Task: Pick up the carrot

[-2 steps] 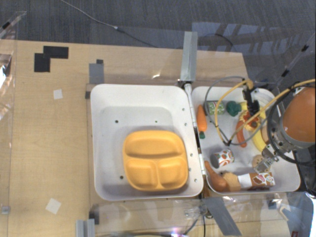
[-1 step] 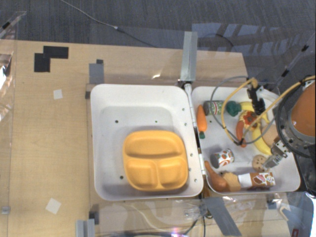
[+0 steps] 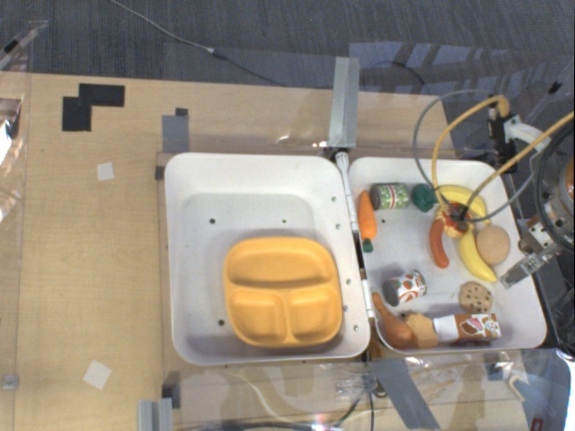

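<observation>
Claw (image 3: 532, 251): at the right bin's right edge; whether it is apart or together, I cannot tell.
Carrot (image 3: 367, 217): right bin (image 3: 537, 326), along its left wall.
Left bin (image 3: 193, 241): yellow divided tray (image 3: 282, 290).
Labels: too small to read.

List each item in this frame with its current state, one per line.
carrot: lying along the right bin's left wall, not grasped
yellow tray: flat in the left bin, compartments up
green bottle: on its side
banana: lying flat, near an egg
sausage: lying flat
small can: tipped over
brown bottle: on its side by the front wall
cookie: lying flat
</observation>
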